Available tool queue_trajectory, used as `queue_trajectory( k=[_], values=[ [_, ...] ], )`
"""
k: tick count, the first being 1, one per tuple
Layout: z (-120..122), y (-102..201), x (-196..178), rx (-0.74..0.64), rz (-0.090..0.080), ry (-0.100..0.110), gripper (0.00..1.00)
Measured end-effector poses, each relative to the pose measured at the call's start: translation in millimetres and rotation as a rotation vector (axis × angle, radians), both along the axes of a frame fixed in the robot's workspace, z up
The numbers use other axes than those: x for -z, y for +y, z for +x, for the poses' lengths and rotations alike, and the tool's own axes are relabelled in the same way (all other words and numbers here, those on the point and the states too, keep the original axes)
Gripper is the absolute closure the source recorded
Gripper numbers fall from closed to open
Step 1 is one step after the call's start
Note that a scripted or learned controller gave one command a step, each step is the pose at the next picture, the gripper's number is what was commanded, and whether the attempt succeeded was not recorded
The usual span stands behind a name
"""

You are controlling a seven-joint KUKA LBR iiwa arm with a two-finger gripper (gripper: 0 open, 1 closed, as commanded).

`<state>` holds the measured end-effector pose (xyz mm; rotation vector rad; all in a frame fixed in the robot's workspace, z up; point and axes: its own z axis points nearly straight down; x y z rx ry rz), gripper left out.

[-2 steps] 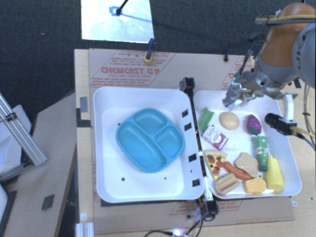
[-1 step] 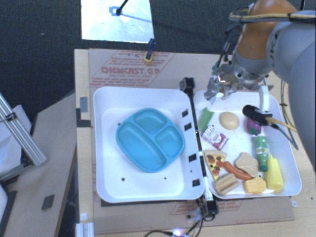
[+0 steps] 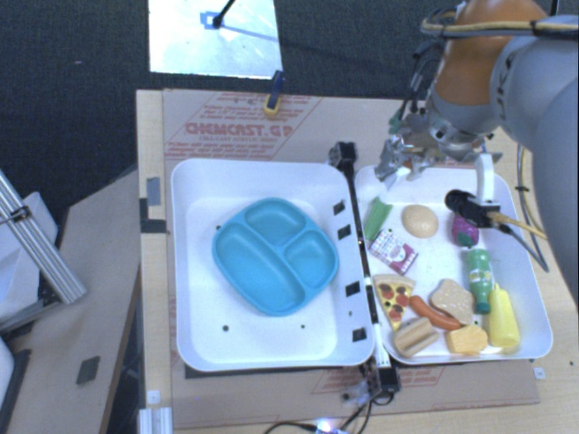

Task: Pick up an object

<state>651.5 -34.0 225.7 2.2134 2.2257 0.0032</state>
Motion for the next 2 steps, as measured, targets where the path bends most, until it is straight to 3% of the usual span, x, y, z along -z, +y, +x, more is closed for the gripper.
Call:
queue_trajectory(
  k=[1, 2],
  values=[
    [14, -6, 10, 0.000, -0.001, 0.000, 1.00],
    [12, 5, -7, -0.001, 0.000, -0.001, 1.00]
  ],
)
